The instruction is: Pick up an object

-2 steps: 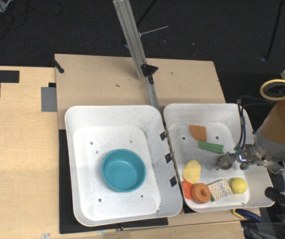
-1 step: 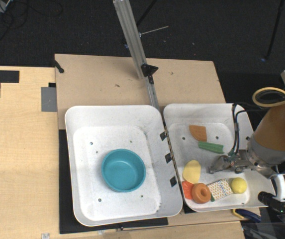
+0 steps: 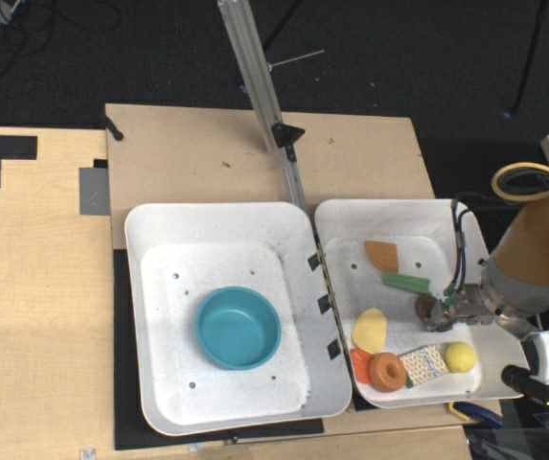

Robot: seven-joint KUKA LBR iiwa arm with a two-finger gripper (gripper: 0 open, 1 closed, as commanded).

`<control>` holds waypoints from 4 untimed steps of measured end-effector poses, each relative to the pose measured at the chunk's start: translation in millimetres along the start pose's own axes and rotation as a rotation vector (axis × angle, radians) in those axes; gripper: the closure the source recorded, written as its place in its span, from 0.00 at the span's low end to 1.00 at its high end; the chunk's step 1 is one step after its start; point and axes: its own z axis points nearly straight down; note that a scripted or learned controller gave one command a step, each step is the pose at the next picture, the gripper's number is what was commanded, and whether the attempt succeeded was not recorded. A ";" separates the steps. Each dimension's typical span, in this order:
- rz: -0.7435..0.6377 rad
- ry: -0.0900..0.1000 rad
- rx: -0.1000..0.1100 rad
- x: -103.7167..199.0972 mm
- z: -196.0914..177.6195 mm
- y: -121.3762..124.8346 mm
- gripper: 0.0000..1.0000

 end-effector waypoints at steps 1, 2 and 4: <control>-0.001 -0.001 -0.004 1.4 -62.0 -1.4 1.00; -0.001 -0.001 -0.004 3.4 -124.2 -1.8 1.00; -0.005 0.002 0.002 58.0 -152.1 8.7 1.00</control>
